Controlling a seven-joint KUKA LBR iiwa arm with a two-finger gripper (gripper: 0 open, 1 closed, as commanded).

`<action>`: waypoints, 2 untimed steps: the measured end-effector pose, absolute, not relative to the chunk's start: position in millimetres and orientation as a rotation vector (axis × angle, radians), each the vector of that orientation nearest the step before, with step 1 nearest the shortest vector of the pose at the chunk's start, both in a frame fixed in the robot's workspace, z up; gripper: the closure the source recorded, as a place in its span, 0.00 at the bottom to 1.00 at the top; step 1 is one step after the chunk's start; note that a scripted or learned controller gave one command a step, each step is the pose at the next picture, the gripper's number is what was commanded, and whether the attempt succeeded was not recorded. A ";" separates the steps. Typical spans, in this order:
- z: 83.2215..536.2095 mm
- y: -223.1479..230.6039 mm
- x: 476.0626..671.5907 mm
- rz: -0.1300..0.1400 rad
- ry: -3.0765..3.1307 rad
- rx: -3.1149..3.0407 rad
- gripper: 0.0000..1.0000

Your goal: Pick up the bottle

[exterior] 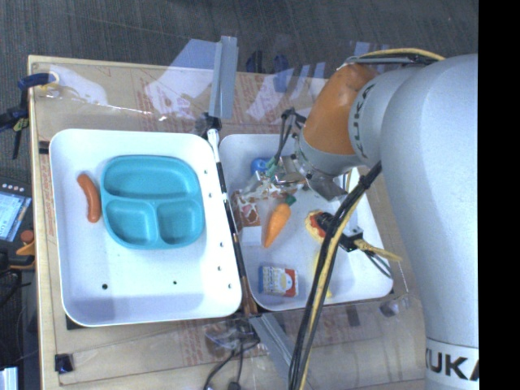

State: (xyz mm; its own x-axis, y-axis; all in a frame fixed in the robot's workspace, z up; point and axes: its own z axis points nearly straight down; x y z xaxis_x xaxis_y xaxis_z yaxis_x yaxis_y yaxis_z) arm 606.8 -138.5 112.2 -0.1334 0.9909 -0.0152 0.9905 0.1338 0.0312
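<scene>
**Arm low over the right bin, bottle not yet secured**

In the right bin (370,287), toward its far-left part, lay what looked like the bottle (258,187): a clear body with a blue cap at its far end, slanting down toward a small brown-labelled packet (249,214). The tool (286,179) sat just beside it, low over the clutter, and whether it was spread or pressed together could not be told, since the wrist and glare hid that part. Nothing showed the bottle gripped.

An orange carrot (276,223) lay just near the bottle's lower end, a yellow and red toy (315,223) a little further right, and a small printed carton (278,280) at the bin's near side. The left bin (73,291) held a blue divided plate (154,199) and a sausage (89,197), well apart from the work.

The step in hand looked like the approach or the closing on the bottle. The next move would call for a firm grasp across the clear body, clear of the carrot and packet, then a straight lift off the bench.
</scene>
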 end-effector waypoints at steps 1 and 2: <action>112.2 -135.2 648.3 0.022 2.317 2.073 0.00; 112.8 -198.2 668.8 0.033 2.354 2.031 0.00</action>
